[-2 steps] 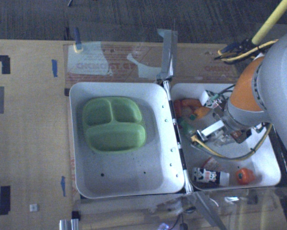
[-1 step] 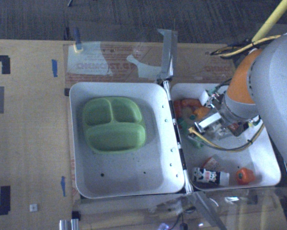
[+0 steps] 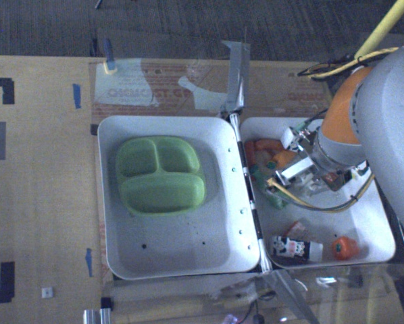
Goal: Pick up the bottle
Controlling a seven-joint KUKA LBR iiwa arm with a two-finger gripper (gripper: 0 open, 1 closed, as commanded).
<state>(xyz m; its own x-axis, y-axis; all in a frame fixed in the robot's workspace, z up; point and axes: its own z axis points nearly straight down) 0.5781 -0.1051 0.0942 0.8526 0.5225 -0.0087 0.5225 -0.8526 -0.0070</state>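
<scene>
A green divided plate is lying in the left bin, left of centre frame. In the right bin, the bottle, white with black patches, is lying on its side at the lower edge, with a small orange fruit just beside it. The gripper is hovering over clutter in that bin's upper part; whether it is apart or together cannot be told. The gripper should be approaching across the bottle's width, clear of the bin wall.
</scene>
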